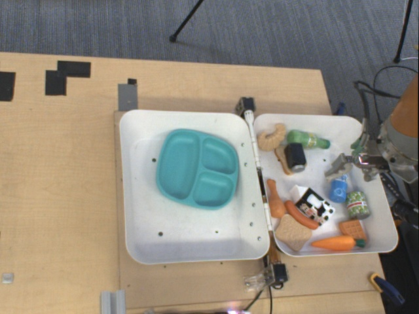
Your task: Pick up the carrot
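The carrot (334,243), orange with a green stub at its right end, lies flat along the front wall of the right bin (386,244). A slice of bread (292,232) is on its left and an orange cracker (352,228) lies just behind it. My gripper (344,164) hangs over the right side of this bin, above a small blue bottle (338,190). It is well behind the carrot and apart from it, and nothing shows in its grasp.
The right bin also holds a green bottle (308,139), a black block (295,156), a beige peanut shape (272,137), a green can (357,204), a black-and-white toy (314,206) and an orange wedge (275,200). A teal divided plate (196,168) sits in the left bin (141,241).
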`<state>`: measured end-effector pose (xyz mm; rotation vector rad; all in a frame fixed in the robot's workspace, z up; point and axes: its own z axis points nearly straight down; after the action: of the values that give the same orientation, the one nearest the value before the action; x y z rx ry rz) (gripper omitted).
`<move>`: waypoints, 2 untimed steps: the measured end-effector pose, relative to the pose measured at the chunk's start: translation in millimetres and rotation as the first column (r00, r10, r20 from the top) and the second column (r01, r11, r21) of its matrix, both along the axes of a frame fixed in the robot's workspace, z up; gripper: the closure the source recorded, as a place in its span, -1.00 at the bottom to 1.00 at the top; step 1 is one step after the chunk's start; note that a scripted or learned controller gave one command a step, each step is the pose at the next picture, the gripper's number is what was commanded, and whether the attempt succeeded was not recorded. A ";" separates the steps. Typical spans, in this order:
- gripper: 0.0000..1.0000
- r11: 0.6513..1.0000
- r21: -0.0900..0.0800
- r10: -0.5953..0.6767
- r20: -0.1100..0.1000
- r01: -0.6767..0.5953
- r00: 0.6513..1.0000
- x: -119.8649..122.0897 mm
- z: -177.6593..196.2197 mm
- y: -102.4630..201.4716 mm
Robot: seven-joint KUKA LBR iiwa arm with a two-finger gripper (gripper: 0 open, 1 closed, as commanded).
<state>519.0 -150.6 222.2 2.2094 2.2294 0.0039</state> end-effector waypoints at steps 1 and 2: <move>-1.00 0.987 0.004 -0.163 -0.009 0.164 0.987 4.4 -84.3 67.6; -1.00 0.876 0.005 -0.482 -0.002 0.482 0.876 52.4 -36.5 128.8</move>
<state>571.4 -21.8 185.7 2.6976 1.6121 0.0079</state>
